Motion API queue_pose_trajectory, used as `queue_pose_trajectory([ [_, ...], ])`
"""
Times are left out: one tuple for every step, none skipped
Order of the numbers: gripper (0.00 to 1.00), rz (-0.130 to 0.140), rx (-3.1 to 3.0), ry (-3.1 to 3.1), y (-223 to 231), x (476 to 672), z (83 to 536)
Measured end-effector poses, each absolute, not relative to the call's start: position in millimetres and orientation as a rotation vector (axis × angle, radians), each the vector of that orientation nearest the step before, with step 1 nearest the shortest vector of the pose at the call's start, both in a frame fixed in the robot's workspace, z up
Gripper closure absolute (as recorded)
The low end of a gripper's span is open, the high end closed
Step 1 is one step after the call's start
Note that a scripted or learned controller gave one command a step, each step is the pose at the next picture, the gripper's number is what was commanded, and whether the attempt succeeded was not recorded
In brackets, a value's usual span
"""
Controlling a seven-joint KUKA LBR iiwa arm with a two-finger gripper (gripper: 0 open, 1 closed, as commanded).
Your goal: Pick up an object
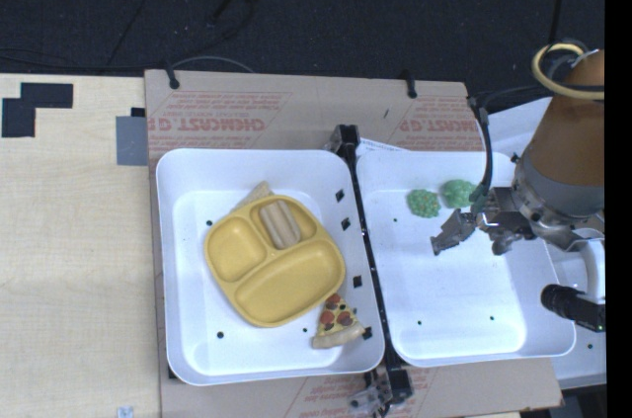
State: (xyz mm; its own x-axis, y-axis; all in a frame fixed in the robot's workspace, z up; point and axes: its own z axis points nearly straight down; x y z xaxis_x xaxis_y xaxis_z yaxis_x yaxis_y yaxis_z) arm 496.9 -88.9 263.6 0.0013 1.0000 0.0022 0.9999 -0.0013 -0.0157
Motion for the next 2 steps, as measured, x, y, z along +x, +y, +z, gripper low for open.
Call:
queue_pose_trajectory([
  [0.00,0.004,-2.218,-2.219,-89,498.7,269],
  [0.00,0.009,-2.217,-2.214,-98,493.2,216],
])
